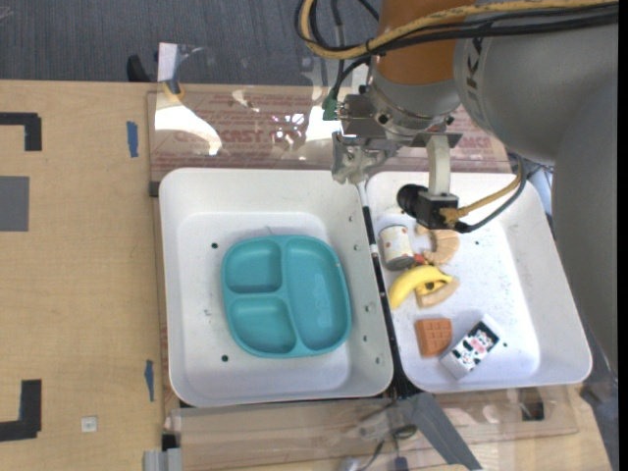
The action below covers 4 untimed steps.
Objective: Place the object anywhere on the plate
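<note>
A teal three-compartment plate lies in the left white bin. The right bin holds a small white can, a yellow banana, a pale bread piece, a brown waffle square and a black-and-white carton. My gripper hangs over the back of the divider between the bins, just behind the can. Its fingers stand wide apart with nothing between them, so it is open.
A black fitting with a yellow cable hangs by the right finger, close above the can and bread. The grey arm covers the upper right. Cardboard bench surface lies left of the bins.
</note>
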Motion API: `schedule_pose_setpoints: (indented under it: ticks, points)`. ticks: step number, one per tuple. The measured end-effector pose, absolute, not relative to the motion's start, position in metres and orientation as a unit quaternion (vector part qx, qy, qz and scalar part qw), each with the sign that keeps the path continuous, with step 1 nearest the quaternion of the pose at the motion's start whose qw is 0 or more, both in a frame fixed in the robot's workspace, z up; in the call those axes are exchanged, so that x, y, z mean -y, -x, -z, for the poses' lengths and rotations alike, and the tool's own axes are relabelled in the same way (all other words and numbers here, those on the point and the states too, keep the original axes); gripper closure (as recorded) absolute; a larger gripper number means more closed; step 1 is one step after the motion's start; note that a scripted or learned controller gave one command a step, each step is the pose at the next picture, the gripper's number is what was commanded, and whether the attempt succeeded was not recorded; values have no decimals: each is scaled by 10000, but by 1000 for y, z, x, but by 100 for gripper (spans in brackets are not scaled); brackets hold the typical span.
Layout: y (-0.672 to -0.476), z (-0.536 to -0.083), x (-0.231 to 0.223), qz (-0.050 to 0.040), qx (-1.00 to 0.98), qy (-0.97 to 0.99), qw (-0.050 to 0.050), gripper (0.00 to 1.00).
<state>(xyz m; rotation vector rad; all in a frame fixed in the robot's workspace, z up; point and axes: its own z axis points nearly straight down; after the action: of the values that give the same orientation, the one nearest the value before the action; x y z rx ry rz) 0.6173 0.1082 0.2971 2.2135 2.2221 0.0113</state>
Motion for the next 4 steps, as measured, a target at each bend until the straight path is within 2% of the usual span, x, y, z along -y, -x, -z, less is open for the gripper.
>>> schedule_pose_setpoints:
  ticks: [1,2,3,4]
  points:
    - [-577,-194,-154,47,-7094,-7048,-34,100]
    - [-533,-237,-106,-1,-7066,-7076,0,100]
    - [-600,-429,-101,-42,-7082,-7060,31,100]
    - [-520,-348,-102,19,-7078,-7064,-8,100]
